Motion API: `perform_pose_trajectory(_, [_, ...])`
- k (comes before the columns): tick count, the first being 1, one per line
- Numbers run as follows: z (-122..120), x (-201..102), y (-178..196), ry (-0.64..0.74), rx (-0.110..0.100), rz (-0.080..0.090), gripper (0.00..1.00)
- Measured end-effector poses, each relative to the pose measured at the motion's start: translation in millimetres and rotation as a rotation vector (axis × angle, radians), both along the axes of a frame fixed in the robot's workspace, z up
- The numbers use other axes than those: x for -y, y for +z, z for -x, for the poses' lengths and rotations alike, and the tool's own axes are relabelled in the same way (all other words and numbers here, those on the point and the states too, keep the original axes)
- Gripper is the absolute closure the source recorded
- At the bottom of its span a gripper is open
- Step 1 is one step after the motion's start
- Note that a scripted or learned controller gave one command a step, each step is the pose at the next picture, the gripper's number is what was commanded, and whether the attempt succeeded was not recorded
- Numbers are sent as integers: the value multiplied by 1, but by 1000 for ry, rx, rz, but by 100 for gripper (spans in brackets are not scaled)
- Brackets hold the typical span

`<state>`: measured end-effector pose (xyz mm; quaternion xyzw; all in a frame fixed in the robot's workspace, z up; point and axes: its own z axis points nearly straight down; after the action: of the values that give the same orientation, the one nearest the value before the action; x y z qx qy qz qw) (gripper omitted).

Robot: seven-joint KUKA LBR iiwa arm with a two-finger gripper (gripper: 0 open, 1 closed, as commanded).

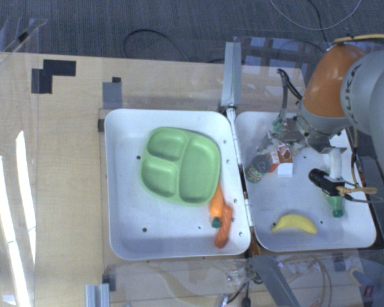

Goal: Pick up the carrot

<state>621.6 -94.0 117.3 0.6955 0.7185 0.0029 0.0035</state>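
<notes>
Where bins (115,171) sit: wooden bench (51,203) (carpeted floor (147,11)).

We see an orange carrot (220,217), long and tapered, lying flat in the left white bin (125,190), near its right wall, touching the green divided plate's (179,165) lower right edge, dark green stub at its middle

carrot (221,217) between plate (179,165) and bin wall (242,190)
</notes>
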Motion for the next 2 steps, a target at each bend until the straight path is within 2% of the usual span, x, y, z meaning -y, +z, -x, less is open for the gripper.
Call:
perform_pose_trajectory(1, [7,16,-24,512,10,10,0])
perform_pose_trajectory(2, [3,15,-10,514,21,13,100])
